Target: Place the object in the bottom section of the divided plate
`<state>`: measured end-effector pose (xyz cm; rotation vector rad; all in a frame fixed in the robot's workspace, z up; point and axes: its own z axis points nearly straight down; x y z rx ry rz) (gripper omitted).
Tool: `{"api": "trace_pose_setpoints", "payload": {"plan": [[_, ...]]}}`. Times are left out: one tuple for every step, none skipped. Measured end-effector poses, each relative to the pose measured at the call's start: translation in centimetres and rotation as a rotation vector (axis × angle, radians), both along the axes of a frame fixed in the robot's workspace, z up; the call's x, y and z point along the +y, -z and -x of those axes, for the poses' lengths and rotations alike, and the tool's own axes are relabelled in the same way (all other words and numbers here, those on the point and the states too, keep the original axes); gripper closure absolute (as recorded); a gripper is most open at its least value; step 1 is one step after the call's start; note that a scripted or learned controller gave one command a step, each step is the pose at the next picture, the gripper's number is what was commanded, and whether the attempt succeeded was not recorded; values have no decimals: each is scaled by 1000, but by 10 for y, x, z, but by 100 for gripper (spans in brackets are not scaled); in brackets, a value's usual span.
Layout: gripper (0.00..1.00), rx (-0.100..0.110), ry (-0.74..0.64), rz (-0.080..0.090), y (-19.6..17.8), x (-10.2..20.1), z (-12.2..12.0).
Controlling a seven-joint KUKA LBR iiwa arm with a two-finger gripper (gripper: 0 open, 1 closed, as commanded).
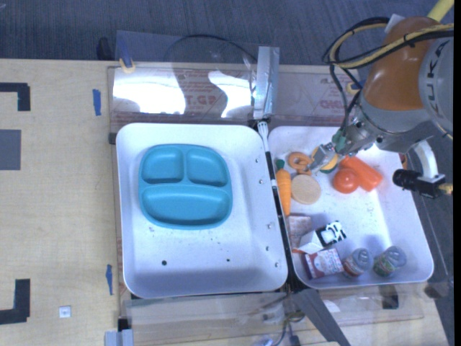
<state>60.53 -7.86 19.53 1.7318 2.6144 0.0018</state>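
A blue divided plate (186, 186) lies in the left bin (144, 265), with two small sections at the far side and one wide section (189, 205) at the near side. My gripper (326, 155) is low over the far left part of the right bin (403, 244). It sits right beside an orange ring-shaped toy (298, 162) and over a small yellow-green item (330, 166). A round beige disc (305, 189) and a carrot (284, 191) lie just near of it. I see nothing clearly held.
In the right bin there are also a red pepper (354, 176), a cow-patterned carton (330, 233), a red packet (322, 263) and two cans (358, 260) (390, 260). The bins' shared wall (272, 193) runs between plate and gripper.
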Motion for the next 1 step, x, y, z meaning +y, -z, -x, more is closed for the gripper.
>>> {"api": "trace_pose_setpoints", "payload": {"plan": [[0,0,0,0,0,0,0]]}}
